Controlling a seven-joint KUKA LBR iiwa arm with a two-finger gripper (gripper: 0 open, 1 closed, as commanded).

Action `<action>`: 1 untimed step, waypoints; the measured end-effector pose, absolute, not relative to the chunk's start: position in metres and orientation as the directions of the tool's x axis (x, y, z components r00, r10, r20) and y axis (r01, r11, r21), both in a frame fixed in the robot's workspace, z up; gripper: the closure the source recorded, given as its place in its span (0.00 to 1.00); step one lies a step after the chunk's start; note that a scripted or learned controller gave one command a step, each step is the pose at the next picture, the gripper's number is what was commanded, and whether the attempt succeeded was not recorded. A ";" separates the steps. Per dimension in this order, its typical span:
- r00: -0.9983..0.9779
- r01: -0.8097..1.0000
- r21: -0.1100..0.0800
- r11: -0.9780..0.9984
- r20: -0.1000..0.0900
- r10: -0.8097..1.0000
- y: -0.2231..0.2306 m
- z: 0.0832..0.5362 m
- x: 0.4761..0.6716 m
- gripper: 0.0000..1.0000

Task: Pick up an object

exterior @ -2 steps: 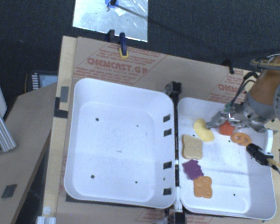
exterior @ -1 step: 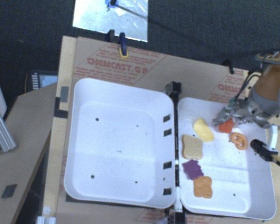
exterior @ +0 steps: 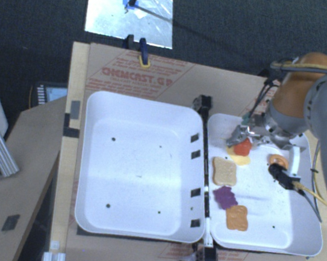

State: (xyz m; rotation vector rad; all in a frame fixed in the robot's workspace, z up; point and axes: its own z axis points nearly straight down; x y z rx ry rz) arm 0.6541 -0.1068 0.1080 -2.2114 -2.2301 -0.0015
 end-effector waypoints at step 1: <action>-0.012 1.000 0.006 0.012 0.003 1.000 -0.010 0.190 0.630 1.00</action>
